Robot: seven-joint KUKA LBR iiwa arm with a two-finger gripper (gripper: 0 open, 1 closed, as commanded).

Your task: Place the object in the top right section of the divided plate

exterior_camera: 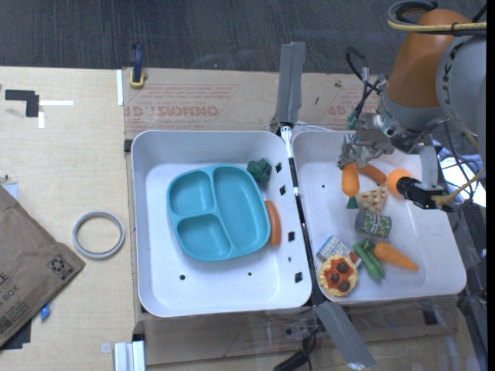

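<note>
The teal divided plate [216, 213] lies in the left bin [155, 284]. Over the upper left part of the right bin [441, 277], my gripper [350, 161] is shut on the top end of a small orange carrot [350, 181]. The carrot hangs with its green end pointing down toward the bin floor. It is well to the right of the plate, beyond the wall between the two bins.
A green broccoli piece [260, 169] and an orange sausage [273, 222] lie by the plate's right rim. The right bin holds a cracker [372, 199], a can [373, 224], another carrot [394, 256], a green bean [369, 260], a pizza [339, 275] and an orange [397, 182]. A tape ring [98, 233] lies on the bench to the left.
</note>
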